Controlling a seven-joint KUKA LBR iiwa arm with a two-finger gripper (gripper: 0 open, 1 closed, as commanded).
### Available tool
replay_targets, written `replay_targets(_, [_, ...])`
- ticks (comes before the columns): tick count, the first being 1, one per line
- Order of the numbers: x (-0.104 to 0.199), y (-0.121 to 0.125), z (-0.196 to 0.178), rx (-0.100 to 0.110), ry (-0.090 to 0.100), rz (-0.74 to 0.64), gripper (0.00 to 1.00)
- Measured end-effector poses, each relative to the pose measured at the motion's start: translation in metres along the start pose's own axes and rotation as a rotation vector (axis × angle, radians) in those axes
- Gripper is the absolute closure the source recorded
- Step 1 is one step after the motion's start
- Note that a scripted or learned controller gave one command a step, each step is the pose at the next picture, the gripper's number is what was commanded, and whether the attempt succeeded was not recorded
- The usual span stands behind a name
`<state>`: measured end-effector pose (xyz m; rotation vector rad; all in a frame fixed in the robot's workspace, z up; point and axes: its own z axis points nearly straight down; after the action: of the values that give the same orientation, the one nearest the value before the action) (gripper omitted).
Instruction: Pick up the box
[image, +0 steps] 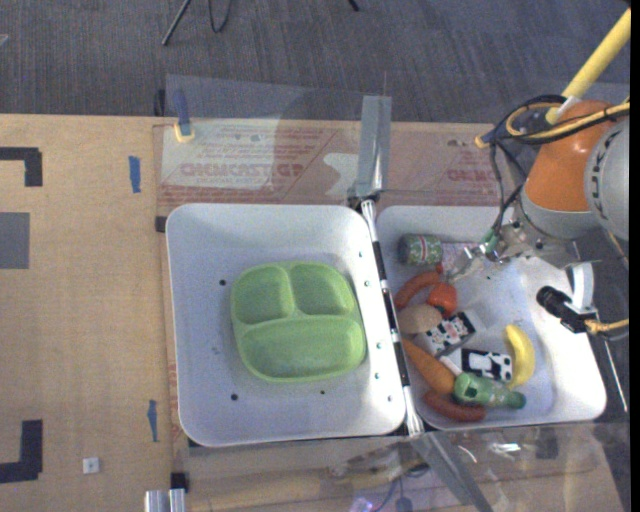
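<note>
Right bin (585, 395): box (487, 363) among toys

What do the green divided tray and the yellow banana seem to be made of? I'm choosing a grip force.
Green divided tray: looks like moulded plastic, matte, judging by its uniform colour and soft rounded compartment edges. Yellow banana: probably a plastic or rubber toy, with a smooth, even, slight sheen; real fruit can't be ruled out at this resolution.

There's the box (487, 364), a small black-and-white carton lying flat in the right bin (580, 395). It sits tilted, just beside the banana (520, 352) and touching the green bottle (487, 391).
</note>
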<state>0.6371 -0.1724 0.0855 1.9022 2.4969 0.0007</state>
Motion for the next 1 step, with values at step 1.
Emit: replay_targets(1, [-0.0359, -0.0543, -0.0684, 0.002, 0.001, -0.071, 0.0])
